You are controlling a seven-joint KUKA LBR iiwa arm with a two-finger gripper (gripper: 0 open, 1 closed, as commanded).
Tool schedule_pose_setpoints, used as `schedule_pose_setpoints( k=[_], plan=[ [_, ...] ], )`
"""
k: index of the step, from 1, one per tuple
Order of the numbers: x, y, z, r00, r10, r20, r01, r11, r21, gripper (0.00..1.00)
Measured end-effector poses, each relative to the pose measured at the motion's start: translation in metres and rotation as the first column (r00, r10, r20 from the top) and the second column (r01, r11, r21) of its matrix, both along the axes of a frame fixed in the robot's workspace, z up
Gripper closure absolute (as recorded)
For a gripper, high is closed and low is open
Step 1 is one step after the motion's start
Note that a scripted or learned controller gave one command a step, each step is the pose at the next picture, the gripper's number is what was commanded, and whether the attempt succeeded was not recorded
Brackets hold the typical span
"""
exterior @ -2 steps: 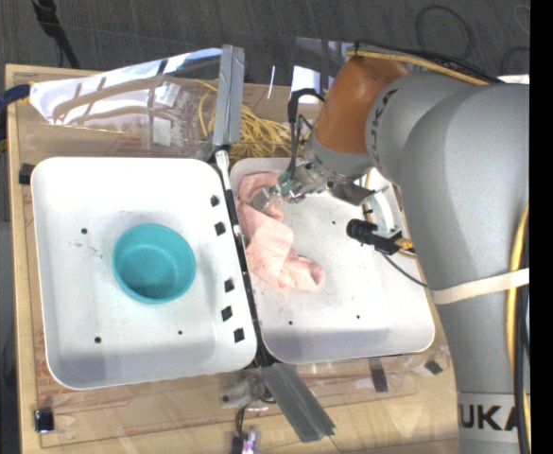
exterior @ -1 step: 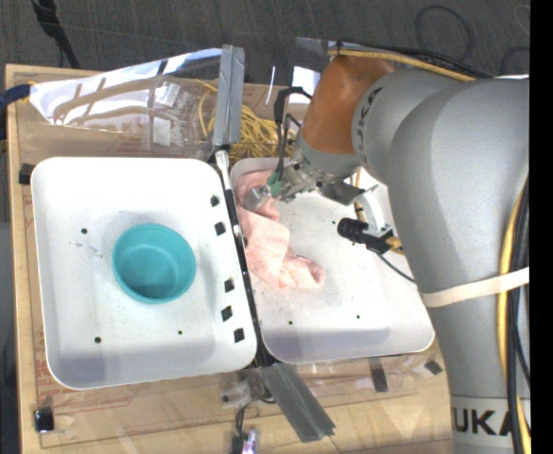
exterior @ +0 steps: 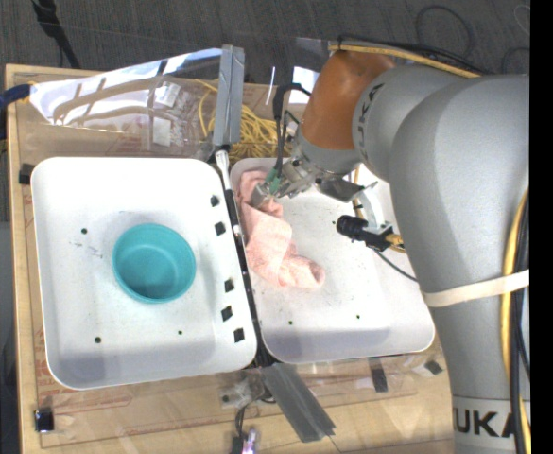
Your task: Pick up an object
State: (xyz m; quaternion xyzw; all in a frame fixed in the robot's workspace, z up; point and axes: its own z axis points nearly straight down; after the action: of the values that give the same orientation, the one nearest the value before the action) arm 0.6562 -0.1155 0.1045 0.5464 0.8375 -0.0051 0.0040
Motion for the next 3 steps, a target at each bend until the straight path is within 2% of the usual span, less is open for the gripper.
schedule_pose_setpoints(
  k=[1, 2, 3],
  plan=[
    [0.0002, -0.0040, 0.0015, 1.000, -0.003, 0.003, 0.003, 1.000, -0.006, 0.00],
    [0.0016, -0.0025, -0.0043, 1.000, -0.014, 0.009, 0.014, 1.000, -0.009, 0.00],
    [0.0018, 0.0037, 0.0034, 1.000, -0.008, 0.006, 0.008, 1.000, 0.001, 1.00]
  ],
)
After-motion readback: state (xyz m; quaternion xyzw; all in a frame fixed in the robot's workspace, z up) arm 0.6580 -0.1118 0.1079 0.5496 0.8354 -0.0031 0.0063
